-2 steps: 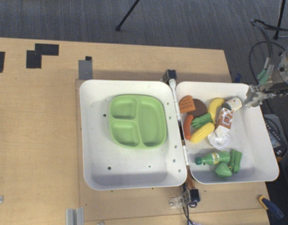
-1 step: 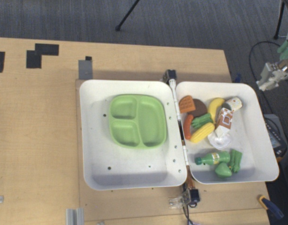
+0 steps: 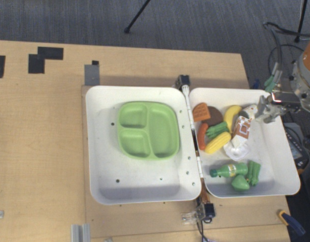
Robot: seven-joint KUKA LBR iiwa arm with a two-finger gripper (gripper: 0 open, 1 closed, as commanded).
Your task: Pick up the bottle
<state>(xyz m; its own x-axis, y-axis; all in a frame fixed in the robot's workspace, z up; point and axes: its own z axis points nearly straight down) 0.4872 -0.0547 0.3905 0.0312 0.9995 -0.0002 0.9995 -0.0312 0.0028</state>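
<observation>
Grey carpet beyond the far edge, with black stand legs slanting across it. Pale wooden worktop below, bearing two shallow white bins side by side. In the left bin, a light green divided plate with three compartments, lying flat near the middle. In the right bin, a cluster of toy food: a brown and orange piece at the far left, a yellow banana beside it, a red and green vegetable, a yellow corn cob, and a clear crumpled package carrying a red-brown and white label, its writing too small to read.

Nearer in the same bin, the bottle: green with a yellow band, lying on its side, long axis running left to right, narrow neck end pointing left toward the divider between the bins. No legible label on it. Just right of it, touching or nearly so, a green leafy toy.

At the far right edge of the right bin, the pincer, reaching in from the right, well apart from the bottle and holding nothing visible; width of its opening impossible to tell from here. Behind it, the arm's orange band.
</observation>
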